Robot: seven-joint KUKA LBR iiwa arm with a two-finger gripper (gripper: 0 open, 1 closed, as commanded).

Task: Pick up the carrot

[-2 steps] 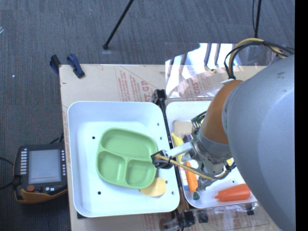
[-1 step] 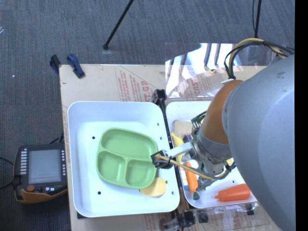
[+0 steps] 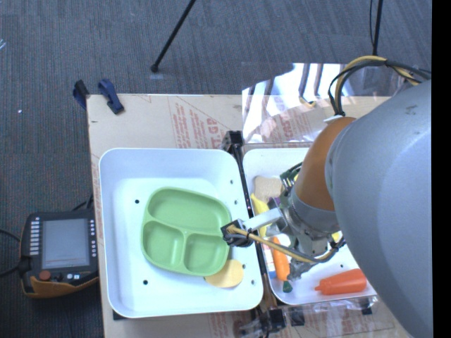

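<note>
The slender orange carrot with a green tip (image 3: 280, 263), lower centre-right, seems not yet lifted; I cannot tell how the grey two-finger gripper (image 3: 308, 251) beside it is set.

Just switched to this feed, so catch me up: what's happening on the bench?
The arm hangs over the right bin, its wrist low among the items there. The carrot lies on that bin's floor toward the lower right of the view, apart from the wrist and not visibly gripped. The left bin holds a green tray and a pale yellow piece.
</note>
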